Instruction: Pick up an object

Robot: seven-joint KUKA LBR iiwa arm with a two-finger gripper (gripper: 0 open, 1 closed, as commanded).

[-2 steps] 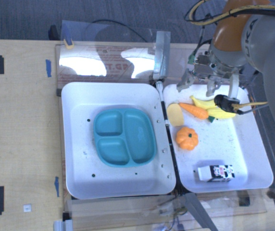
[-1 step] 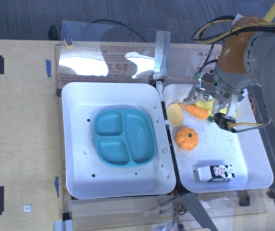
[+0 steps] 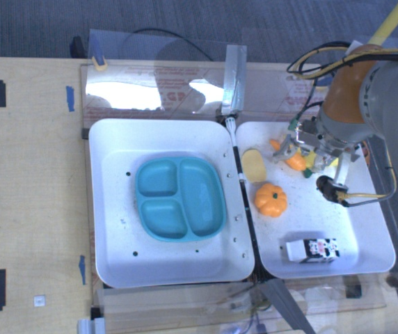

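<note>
Overhead, the tool hangs low at the far side of the right bin, directly over a small orange-and-yellow object; its opening cannot be told. A pumpkin lies nearer the camera, leftward of the tool.

Grey arm, orange band (black-and-yellow cables looping).
</note>
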